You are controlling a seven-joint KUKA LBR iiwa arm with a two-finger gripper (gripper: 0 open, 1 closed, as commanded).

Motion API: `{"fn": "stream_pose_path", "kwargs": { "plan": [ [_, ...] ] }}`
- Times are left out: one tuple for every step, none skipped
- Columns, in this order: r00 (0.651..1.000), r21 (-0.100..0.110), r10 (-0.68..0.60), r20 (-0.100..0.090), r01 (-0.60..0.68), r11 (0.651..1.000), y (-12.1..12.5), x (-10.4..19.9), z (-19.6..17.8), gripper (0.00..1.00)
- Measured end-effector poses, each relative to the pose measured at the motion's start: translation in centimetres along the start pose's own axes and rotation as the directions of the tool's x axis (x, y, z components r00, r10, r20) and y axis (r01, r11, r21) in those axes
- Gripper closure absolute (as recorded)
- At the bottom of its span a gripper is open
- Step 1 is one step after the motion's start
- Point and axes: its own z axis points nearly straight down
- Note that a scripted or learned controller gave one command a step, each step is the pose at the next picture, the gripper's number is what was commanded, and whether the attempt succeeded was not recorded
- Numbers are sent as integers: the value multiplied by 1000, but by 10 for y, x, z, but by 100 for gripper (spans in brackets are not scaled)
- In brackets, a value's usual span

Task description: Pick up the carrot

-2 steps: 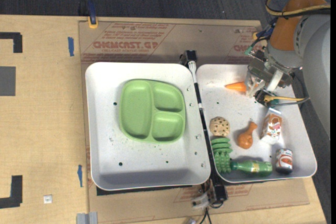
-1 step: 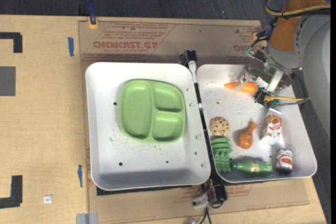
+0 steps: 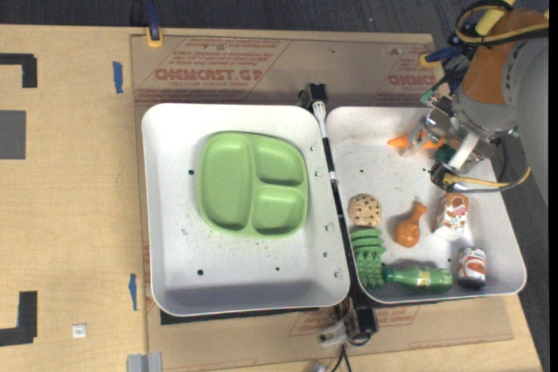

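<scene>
Desk (image 3: 70,213): flat tan board surface with printed red lettering along the far edge and blue tape tabs. Two shallow white bins sit side by side on it, their smooth rounded rims touching.

Left bin (image 3: 174,257): carries one glossy green plate (image 3: 255,183), rounded-square, moulded into three compartments.

Right bin (image 3: 497,231): carries several small items. The carrot (image 3: 401,142), a short orange tapered piece, lies near the far edge of this bin, just beside the gripper on its left. A round speckled cookie (image 3: 364,208) sits by the bin's left wall. Below it is a ridged green toy (image 3: 367,253), and a green bottle (image 3: 418,277) lies on its side along the near edge. An orange pear-shaped piece (image 3: 408,226) lies mid-bin. A small white and orange packet (image 3: 454,212) and a red and white can (image 3: 472,266) lie toward the right side.

Arm: grey body with orange band (image 3: 488,74), entering from the right, wrist angled down into the far right part of the right bin. Gripper (image 3: 440,139) sits low there. The state of the jaws cannot be determined; the carrot is not seen between them.
</scene>
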Motion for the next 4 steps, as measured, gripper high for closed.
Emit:
{"fn": "stream_pose_path", "kwargs": {
  "plan": [
    [985, 36, 170, 16, -170, 985, 9, 6, 0, 0],
    [920, -4, 392, -7, -392, 920, 11, -19, 0, 0],
    [789, -11, 614, 11, -614, 789, -2, 25, 1, 0],
    [854, -12, 521, -3, -521, 854, 27, -1, -44, 0]
  ]
}}
